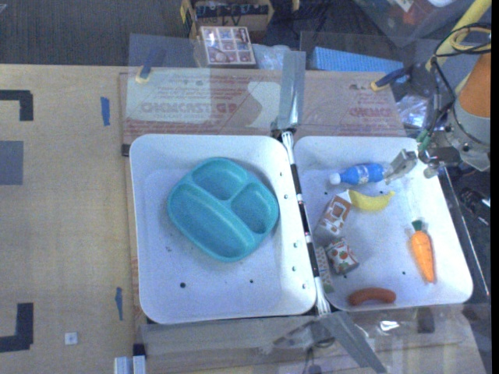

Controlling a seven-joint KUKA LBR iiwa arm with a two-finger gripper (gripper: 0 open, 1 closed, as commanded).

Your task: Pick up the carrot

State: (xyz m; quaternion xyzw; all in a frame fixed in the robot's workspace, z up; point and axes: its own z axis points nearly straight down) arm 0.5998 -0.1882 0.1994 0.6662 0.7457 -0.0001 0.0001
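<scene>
Carrot [422,255]: lies free at about 4 o'clock in the right bin [456,232], green top toward 12 o'clock, well apart from the sausage [372,295] at 6 o'clock. Gripper [407,163]: hovers at 1 o'clock, near the blue bottle [362,174] and banana [372,200]; whether its fingers are apart or together cannot be told. Left bin [152,170]: holds a teal divided plate [223,207]. Judged: the carrot's clear surroundings favour a direct descent.

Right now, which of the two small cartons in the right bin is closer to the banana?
The upper carton, just below-left of the banana. The lower carton lies further toward the bin's front edge, nearer the sausage.
</scene>
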